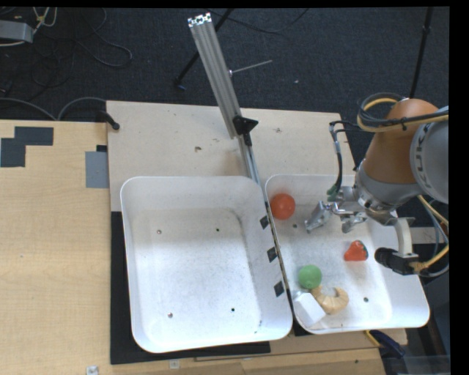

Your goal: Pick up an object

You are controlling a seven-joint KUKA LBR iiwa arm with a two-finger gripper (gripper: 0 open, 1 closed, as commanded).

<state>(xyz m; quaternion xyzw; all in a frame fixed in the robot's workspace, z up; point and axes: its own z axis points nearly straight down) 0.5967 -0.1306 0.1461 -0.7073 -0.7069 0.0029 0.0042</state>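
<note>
The pincer (319, 218) hangs low in the right bin (399, 311), beside the orange ball (283, 206) but apart from it. Its fingers look spread, with nothing between them (probably positioned for a grasp). Green ball (309, 276) and red piece (355, 252) lie near.

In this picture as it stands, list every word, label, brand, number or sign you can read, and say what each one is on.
None: no readable text on the bins, the bench or the arm.
The checkered tag atop the metal post carries a pattern, not letters.
</note>
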